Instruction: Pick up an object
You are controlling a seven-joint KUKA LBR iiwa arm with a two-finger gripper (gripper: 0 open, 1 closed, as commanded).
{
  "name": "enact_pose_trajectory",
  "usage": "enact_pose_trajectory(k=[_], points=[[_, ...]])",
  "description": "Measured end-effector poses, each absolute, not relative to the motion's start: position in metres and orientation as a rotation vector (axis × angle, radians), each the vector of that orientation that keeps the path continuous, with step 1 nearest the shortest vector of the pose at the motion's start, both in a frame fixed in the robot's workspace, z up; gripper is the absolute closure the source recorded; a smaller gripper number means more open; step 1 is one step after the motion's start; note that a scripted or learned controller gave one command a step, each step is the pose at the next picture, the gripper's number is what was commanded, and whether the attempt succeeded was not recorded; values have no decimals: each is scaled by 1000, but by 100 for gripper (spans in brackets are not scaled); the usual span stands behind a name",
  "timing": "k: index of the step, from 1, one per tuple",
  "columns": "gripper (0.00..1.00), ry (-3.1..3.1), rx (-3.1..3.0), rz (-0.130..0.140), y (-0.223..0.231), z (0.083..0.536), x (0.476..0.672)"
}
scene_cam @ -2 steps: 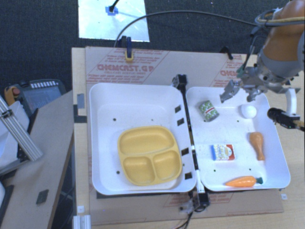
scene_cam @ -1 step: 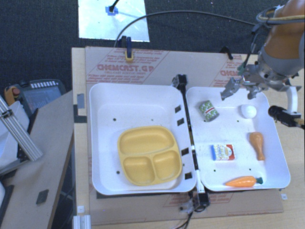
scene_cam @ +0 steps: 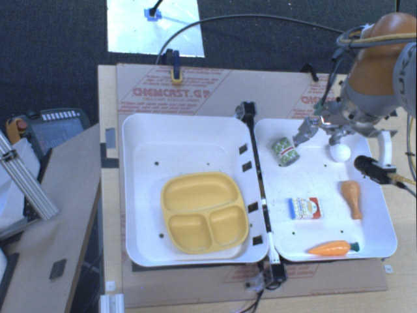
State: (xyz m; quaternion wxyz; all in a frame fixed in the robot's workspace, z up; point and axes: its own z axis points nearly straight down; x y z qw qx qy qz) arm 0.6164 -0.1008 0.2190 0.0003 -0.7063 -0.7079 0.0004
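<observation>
Arm: we see the grey arm with its orange band reaching in from the right, above the far part of the right bin
Gripper: the gripper hangs over the far end of the right bin, between the green can and the white egg; its fingers stand spread with nothing between them
Green can: a small green and white can lies tilted near the far left of the right bin, just beside the left finger
White egg: a white egg lies just under the gripper's right side
Other items, right bin: a blue and red carton mid-bin, a tan drumstick to its right, an orange carrot at the near edge
Left bin: we see a yellow divided tray lying flat in the left bin, well apart from the gripper
</observation>
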Motion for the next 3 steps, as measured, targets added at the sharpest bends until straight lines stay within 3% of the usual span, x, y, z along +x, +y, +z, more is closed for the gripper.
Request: enact_pose_trajectory(k=[2,3], points=[[0,-2222,-2220,1,-99,125,607],[100,-2225,-2223,-3,-99,137,608]])
